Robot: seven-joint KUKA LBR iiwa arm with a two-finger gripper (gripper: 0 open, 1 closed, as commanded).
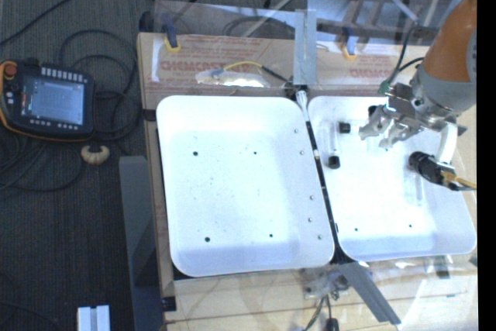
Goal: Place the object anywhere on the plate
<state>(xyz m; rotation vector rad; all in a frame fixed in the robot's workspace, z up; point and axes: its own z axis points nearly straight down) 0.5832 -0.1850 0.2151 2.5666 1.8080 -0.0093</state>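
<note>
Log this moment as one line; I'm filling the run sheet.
arm: over right bin | tool: above bin floor, grip state unclear | small dark objects: on right bin floor | left bin

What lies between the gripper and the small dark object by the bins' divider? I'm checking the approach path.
In the camera view, another small dark piece lies between the gripper and the dark object; otherwise bare bin floor.

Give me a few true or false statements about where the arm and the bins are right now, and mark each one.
1. The gripper is over the right bin. True.
2. The arm reaches in from the left side of the view. False: it comes in from the right.
3. A small dark object lies in the right bin near the divider. True.
4. The teach pendant sits inside the left bin. False: it lies on the floor, left of the bench.
</note>
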